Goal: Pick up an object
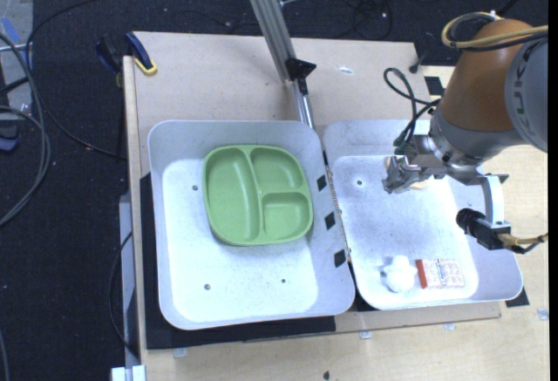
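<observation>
Two white bins sit side by side on the bench, and the gripper (398, 176) hangs over the right bin (366, 222), low at that bin's upper part near its back wall. From this angle its tips blur into a small dark and metal cluster, so whether they are spread or pressed together cannot be told, and nothing can be made out between them. Behind the gripper, toward the right, the arm (488, 100) rises with its orange band and a loop of cable over it.

Well below the gripper, at the near edge of the same bin, lies a small white lump (398, 275). Just right of that lump, touching or nearly so, lies a flat packet (442, 273) with red print. Both are well apart from the gripper.

Left of the gripper, across the seam between the bins, the left bin (183, 283) bears a green tray (258, 194) with three compartments, set in its upper middle part.
</observation>
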Motion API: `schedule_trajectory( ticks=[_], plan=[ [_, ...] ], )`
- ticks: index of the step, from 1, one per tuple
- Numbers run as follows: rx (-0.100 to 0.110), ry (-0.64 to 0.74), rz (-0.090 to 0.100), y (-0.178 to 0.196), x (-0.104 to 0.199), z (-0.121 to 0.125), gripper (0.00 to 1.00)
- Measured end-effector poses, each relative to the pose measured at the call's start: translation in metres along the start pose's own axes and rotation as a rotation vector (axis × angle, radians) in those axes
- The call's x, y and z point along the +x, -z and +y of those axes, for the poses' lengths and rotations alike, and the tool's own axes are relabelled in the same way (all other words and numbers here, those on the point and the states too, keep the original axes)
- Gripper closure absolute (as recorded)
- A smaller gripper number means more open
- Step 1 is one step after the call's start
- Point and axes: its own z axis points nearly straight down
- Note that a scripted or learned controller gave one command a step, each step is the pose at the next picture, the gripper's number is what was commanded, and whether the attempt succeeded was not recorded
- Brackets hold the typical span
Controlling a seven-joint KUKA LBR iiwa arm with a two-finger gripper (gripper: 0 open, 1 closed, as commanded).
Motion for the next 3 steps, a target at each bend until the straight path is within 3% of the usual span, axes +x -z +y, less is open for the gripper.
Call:
schedule_trajectory(
  ticks=[1,3],
  plan=[
    [-0.001,0.000,-0.001,0.049,0.000,0.002,1.00],
    [0.006,0.005,0.003,0.044,0.108,-0.022,1.00]
  ],
)
